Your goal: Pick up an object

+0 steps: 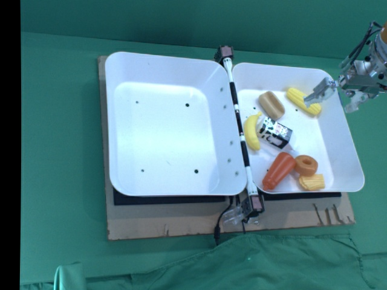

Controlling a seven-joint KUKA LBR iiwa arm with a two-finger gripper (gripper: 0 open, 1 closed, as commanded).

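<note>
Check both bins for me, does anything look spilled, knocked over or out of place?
Nothing stands out. The right bin holds a loose scatter of toy food: corn, bread roll, banana, carrot and a black-and-white can lying on its side. All sit inside the walls.

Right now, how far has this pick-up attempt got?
Early stage. Done: the gripper has reached the right bin's far corner, beside the corn cob. In hand: nothing sits between its fingers. Left: closing on and lifting an object; the banana, carrot and the rest lie in the bin.
</note>
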